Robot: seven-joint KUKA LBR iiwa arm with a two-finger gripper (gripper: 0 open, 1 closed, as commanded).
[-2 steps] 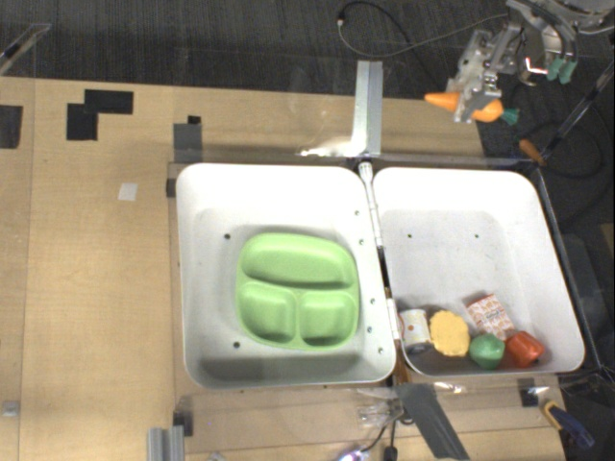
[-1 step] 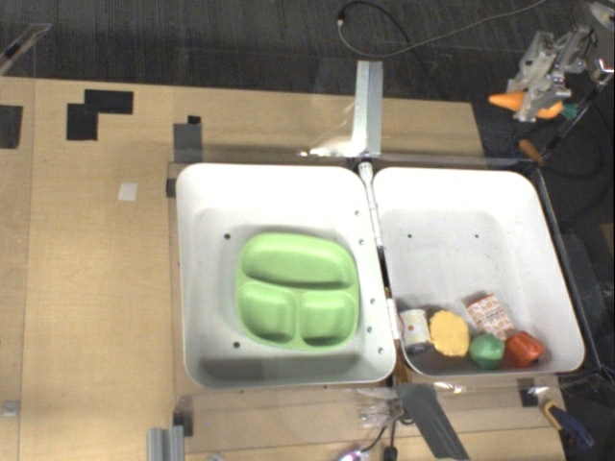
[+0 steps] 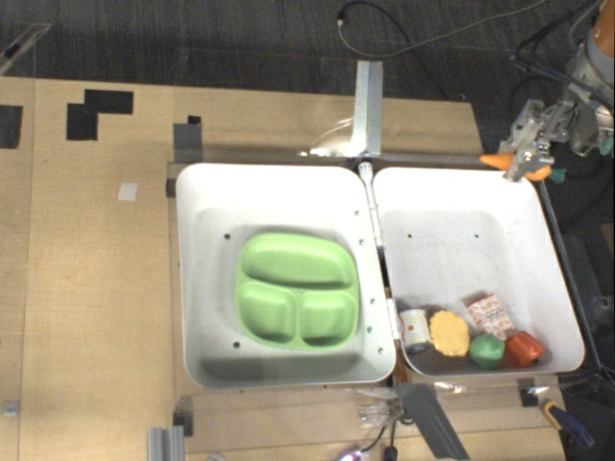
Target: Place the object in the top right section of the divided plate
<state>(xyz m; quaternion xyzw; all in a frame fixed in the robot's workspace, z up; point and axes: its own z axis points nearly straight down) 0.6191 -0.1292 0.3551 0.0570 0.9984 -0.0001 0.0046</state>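
The gripper [image 3: 527, 155] hovered over the far right corner of the right bin [image 3: 461, 248], pinching a small orange object [image 3: 511, 164] between its fingers. The green divided plate [image 3: 296, 291] lay in the left bin [image 3: 211, 257], well apart from it. A small can [image 3: 414, 328], yellow piece [image 3: 449, 333], packet [image 3: 486, 311], green piece [image 3: 486, 350] and red piece [image 3: 523, 349] clustered at the right bin's near edge.
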